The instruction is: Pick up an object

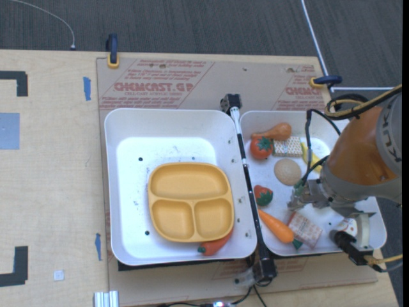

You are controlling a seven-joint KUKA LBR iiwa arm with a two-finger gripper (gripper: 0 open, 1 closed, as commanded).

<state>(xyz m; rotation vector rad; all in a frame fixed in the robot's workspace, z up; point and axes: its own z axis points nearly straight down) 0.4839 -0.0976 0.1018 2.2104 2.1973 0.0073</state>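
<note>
Plywood bench [45, 190], two white bins [121, 171], dark carpet [192, 11] beyond.

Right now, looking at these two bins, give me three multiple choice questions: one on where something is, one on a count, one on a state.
1. Where is the yellow tray?
A. left bin
B. right bin
C. on the cardboard

2. How many compartments does it have?
A. two
B. three
C. five

3. How does the carrot sit?
A. lying in the right bin
B. held in the claw
C. standing upright

Answers: 1 A, it fills the left bin's floor. 2 B, one long section, two smaller below. 3 A, it lies slanted near the front wall, left of the claw.
</note>
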